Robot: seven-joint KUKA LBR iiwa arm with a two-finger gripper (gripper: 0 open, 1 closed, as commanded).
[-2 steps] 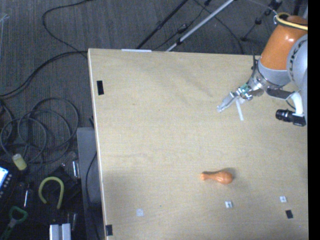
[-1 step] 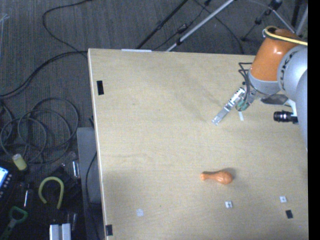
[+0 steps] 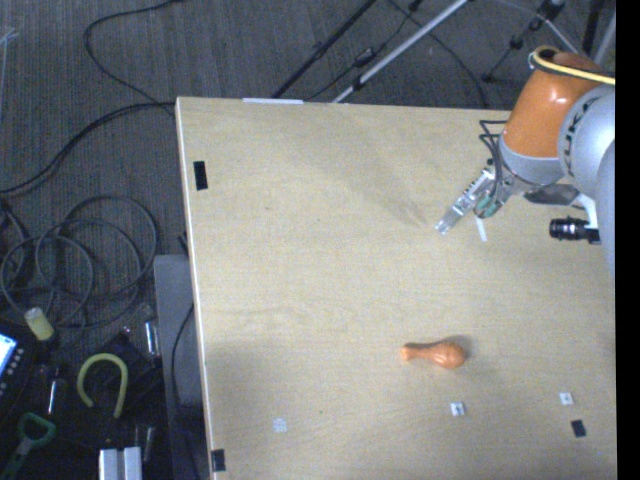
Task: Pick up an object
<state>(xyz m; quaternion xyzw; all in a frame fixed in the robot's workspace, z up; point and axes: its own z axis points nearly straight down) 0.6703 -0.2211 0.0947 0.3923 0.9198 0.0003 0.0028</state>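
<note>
A small orange gourd-shaped object lies on its side on the tan bench top, toward the lower right. The gripper hangs at the upper right under the arm's orange band, well above the object in the view and slightly to its right, apart from it. Its two fingers are spread and point down-left, and nothing sits between them, so it is open.
Small tags lie on the bench top: a black one near the left edge and several near the lower right corner. Cables and tools cover the floor to the left. Tripod legs cross behind the far edge.
</note>
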